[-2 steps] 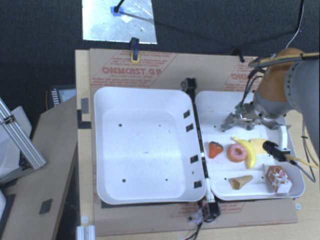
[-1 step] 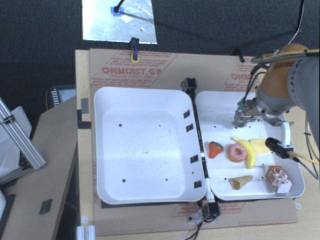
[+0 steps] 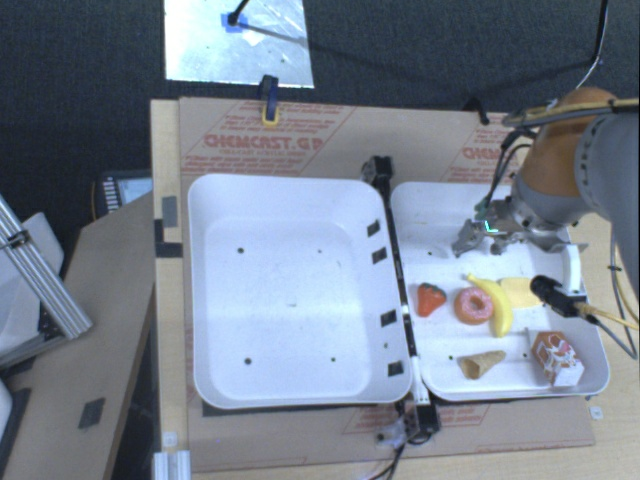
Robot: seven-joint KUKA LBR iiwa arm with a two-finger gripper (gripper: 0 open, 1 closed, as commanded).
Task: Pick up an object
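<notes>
The right bin [image 3: 437,218] holds several toy foods. A red strawberry [image 3: 431,299] lies by its left wall, with an orange donut [image 3: 474,306], a yellow banana [image 3: 499,305] and a pale yellow piece [image 3: 519,290] beside it. A tan cone [image 3: 482,364] and a red and white box [image 3: 556,358] lie near the front. My gripper [image 3: 481,244] hangs over the back half of this bin, above and behind the donut, apart from every object. Its fingers look open with nothing between them.
The left bin [image 3: 290,288] sits beside the right one, with a black divider strip [image 3: 392,268] between them. Both rest on a cardboard sheet [image 3: 300,133]. A black cable plug [image 3: 553,295] hangs off the arm over the right bin's right side.
</notes>
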